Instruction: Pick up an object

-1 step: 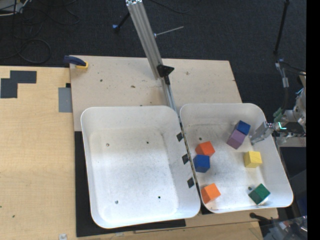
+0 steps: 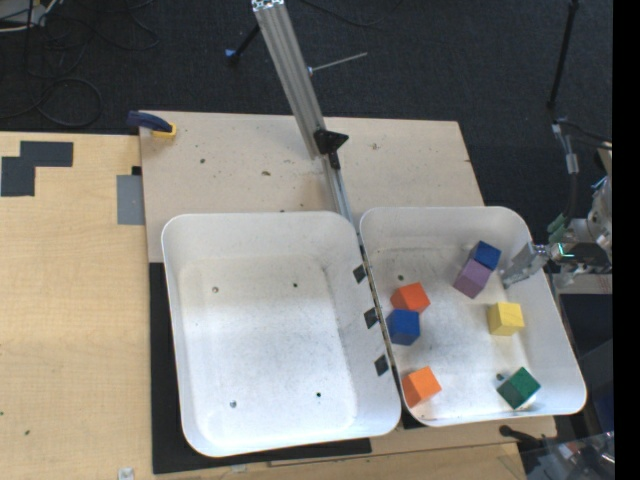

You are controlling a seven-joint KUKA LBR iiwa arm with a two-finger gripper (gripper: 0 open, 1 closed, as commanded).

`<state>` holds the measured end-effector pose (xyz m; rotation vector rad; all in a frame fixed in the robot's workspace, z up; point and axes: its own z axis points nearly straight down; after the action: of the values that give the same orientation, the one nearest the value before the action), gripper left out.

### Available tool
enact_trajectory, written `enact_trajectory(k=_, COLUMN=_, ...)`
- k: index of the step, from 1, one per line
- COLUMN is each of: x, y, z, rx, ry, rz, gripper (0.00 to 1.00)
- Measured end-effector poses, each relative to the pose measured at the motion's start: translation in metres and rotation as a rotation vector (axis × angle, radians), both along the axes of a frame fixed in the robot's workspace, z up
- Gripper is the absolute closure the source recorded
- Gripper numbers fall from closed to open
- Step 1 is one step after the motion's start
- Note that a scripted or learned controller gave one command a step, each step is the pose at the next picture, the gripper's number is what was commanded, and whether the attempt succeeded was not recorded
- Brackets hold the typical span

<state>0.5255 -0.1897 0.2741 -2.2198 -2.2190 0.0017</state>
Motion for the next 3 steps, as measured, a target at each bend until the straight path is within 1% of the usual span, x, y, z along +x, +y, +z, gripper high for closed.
enact_trajectory(k=1, x=-0.008, y=0.007, z=-0.059, rx=0.002, ry=0.006, rz=0.001, gripper=0.00)
enact_trajectory(k=2, x=-0.003, y=0.014, z=-0.107, rx=0.002, ry=0.005, rz=-0.001, gripper=0.00)
enact_trajectory(k=3, x=-0.005, y=0.012, z=-0.170, rx=0.003, ry=0.005, rz=0.001, gripper=0.00)
